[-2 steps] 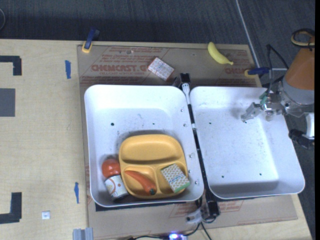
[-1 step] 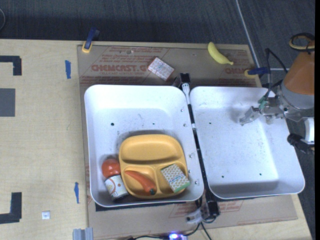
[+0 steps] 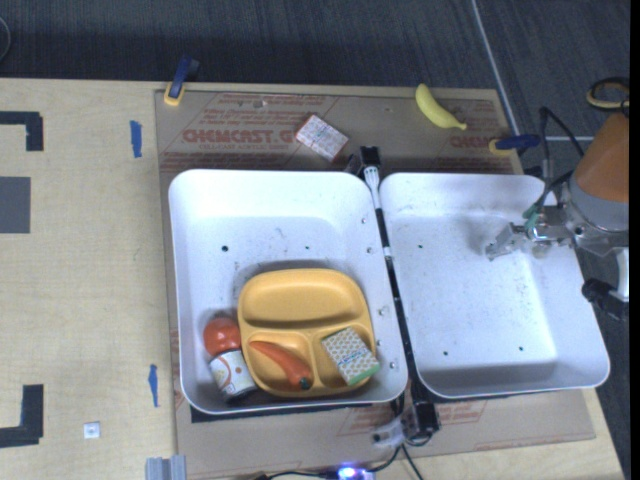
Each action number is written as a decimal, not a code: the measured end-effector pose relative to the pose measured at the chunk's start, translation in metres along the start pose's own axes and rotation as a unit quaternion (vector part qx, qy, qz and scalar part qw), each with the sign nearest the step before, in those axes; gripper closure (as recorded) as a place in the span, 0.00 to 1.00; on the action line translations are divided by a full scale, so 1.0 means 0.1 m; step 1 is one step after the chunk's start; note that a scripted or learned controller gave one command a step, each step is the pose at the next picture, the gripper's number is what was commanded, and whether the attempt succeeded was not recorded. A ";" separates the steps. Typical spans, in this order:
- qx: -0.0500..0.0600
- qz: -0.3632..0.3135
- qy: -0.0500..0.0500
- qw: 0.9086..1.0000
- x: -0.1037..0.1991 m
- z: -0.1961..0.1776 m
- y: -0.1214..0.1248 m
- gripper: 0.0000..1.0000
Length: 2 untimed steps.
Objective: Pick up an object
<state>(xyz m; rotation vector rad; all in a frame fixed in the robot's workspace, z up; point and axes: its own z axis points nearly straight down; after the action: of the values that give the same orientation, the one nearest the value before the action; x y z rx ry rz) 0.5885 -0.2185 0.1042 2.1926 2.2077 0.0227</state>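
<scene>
Gripper [image 3: 497, 245] sits over the right bin [image 3: 500, 368], near its far right corner — fingers look slightly apart, nothing between them. Candidate objects are well apart, in the left bin [image 3: 200, 208]: yellow tray [image 3: 295, 303] with carrot [image 3: 282, 361] and sponge [image 3: 349, 354], can [image 3: 230, 370] just beside it.

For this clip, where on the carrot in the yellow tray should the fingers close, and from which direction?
Probably across the carrot's thick middle, coming straight down, fingers spanning its short width. It lies flat in the yellow tray's front-left compartment, whose walls block a sideways approach.
</scene>
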 end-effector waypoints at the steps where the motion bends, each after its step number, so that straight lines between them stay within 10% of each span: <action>1: 0.000 0.000 0.000 1.000 -0.01 0.00 -0.06 0.00; 2: 0.001 0.001 0.000 1.000 -0.01 0.00 -0.10 0.00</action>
<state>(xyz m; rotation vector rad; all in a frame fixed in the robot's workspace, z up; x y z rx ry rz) 0.5787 -0.2194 0.1037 2.1950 2.2063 0.0209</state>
